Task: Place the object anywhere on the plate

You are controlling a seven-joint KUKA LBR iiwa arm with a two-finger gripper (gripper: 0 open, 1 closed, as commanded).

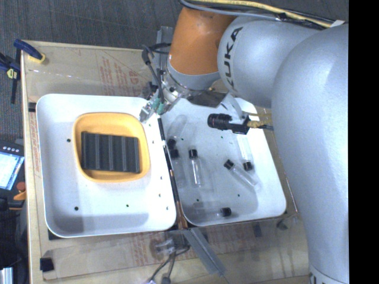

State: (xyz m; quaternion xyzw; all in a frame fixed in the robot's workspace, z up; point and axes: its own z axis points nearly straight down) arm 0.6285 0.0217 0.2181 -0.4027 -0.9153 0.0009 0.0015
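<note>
A yellow plate (110, 123) with a dark ridged centre lies in the left white bin (59, 212). Several clear tubes with black caps lie in the right white bin (269, 200): one tube (195, 167) near the middle, another (245, 156) to the right, a third (172, 139) by the divider. My gripper (151, 107) hangs under the orange wrist band, over the dividing rims at the bins' far edge, just past the plate's upper right corner. Something small and greenish shows at its tip; what it is stays unclear.
The grey arm covers the right side and the far part of the right bin. A black cylinder (227, 122) juts out over that bin. Loose black caps (225, 212) lie near its front. A wooden bench (89, 64) surrounds both bins.
</note>
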